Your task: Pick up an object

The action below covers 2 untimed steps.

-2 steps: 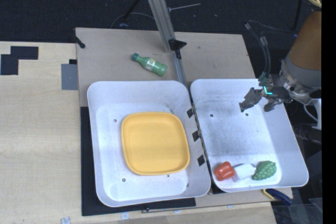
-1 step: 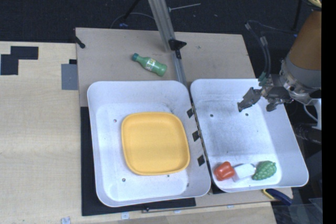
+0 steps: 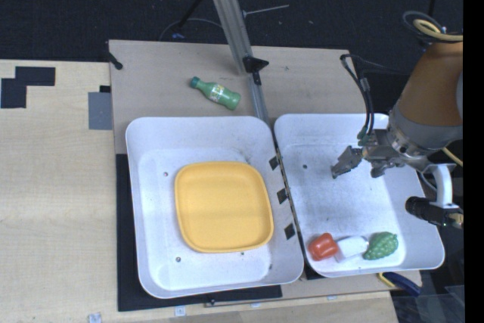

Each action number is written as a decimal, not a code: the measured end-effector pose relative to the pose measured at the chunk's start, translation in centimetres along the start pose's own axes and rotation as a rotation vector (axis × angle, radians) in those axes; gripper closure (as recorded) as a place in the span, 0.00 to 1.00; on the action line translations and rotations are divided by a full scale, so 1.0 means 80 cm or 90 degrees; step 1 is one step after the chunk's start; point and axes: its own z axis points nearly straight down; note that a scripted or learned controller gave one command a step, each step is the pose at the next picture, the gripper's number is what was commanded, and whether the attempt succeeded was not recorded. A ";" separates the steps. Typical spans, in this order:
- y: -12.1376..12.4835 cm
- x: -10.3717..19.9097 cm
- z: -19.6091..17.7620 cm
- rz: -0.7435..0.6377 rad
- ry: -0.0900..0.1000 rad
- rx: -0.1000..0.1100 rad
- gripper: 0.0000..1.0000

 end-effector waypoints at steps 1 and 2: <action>0.005 0.000 0.054 0.000 0.000 -0.001 0.00; 0.002 -0.011 0.124 0.000 0.000 0.000 0.00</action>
